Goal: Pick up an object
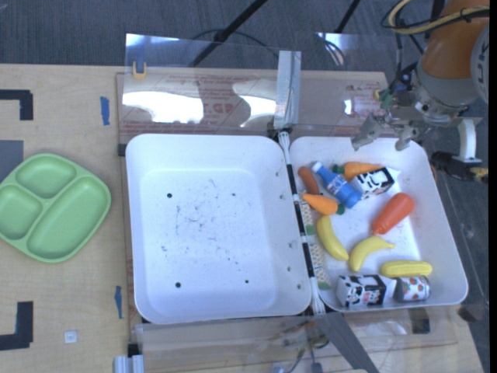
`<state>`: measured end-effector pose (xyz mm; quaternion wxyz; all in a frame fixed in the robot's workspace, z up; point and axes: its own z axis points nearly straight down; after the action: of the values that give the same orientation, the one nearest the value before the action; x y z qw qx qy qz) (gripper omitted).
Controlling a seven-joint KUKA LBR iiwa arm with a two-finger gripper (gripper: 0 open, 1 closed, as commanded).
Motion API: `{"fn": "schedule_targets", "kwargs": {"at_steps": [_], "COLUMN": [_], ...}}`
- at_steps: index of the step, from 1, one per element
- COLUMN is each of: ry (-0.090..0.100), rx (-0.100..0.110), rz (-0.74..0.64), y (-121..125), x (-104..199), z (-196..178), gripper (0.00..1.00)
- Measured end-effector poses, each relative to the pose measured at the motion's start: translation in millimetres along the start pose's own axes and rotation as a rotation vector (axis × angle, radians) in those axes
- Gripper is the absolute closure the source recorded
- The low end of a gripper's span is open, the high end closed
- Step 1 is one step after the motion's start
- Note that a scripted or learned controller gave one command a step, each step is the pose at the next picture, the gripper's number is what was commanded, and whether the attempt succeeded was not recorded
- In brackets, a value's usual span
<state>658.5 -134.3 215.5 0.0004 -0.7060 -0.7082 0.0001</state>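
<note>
Camera view, from above and at a slant: you see two shallow white bins side by side on the bench. The left bin (206, 216) carries faint scuff marks on its floor. The right bin (443, 231) holds the toys you may pick from.

The gripper (386, 136) hangs at the far rim of the right bin, below the arm's orange band (458, 29). Its two fingers (365, 134) are spread well apart, with nothing between them and nothing touching them.

Contents of the right bin, far to near: an orange carrot (361, 169) beside a black-and-white milk carton (376, 182); a blue bottle (338, 186) lying between a red-brown sausage (308, 179) and the carton; a second small carrot (321, 203) just beside the bottle; a larger red-orange carrot (393, 212) apart to the right. Nearer you lie two bananas (332, 238), a yellow lemon-like piece (405, 269), a second cow-print carton (361, 291) and a red-and-white can (412, 288), these last two at the near wall.

A green divided plate (50, 206) rests on the bench, well to the left of the bins.
</note>
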Motion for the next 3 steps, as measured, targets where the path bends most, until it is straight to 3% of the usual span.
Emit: {"fn": "schedule_targets", "kwargs": {"at_steps": [1,2,3], "ry": [0.0,0.0,-0.006], "rx": [-0.001,-0.001,-0.03], "rz": [0.013,0.013,0.0], "y": [-48.1,-48.2,-27.5], "x": [35.6,35.4,27.4], "z": [83.7,83.9,101.2], "gripper": [0.0,0.0,0.0]}}
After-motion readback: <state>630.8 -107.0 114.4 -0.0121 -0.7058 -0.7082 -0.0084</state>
